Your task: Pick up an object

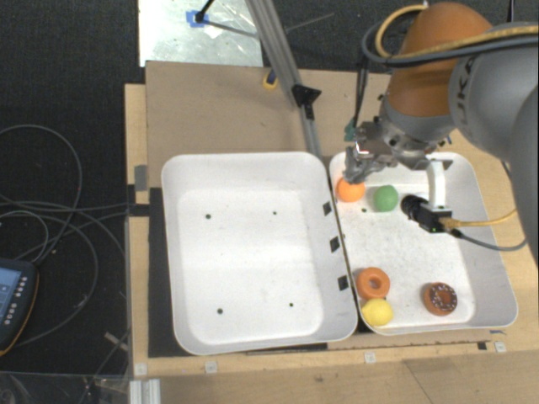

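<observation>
My gripper [357, 172] hangs over the far left corner of the right bin [480, 251], its fingers pointing down just above an orange ball [349, 191]. The ball sits against the bin's left wall, right below the fingertips. A green ball [385, 198] lies just to its right. Near the front of the same bin lie an orange ring [372, 282], a yellow ball [377, 311] and a brown sprinkled doughnut [439, 298]. I cannot see whether the fingers touch the orange ball.
The left bin [244, 251] sits beside the right one, with black clips along the shared wall. A grey pole [282, 53] slants across the cardboard behind the bins. A yellow cable and black connector [425, 213] trail from the wrist over the right bin.
</observation>
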`<state>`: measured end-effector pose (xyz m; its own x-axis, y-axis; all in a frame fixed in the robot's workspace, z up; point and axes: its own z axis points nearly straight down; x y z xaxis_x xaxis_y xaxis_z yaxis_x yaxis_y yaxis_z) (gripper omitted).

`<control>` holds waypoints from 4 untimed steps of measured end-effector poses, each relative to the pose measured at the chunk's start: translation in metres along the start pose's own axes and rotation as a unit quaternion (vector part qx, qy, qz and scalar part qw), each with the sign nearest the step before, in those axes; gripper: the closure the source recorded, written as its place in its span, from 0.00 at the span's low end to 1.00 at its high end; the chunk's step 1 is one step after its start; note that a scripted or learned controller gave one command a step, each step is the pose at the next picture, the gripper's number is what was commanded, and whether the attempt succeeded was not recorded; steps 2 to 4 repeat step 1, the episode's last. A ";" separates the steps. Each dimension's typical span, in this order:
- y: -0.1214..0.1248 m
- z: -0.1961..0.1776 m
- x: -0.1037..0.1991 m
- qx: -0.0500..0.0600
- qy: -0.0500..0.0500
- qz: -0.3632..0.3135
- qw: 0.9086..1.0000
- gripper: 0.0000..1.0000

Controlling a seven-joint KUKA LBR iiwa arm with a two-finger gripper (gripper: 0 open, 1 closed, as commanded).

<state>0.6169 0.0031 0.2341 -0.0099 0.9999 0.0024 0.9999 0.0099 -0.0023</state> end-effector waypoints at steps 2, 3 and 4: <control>-0.011 -0.005 0.062 -0.001 0.000 -0.001 1.000 1.00; -0.011 -0.005 0.062 -0.001 0.000 -0.001 1.000 1.00; -0.011 -0.005 0.062 -0.001 0.000 -0.001 1.000 1.00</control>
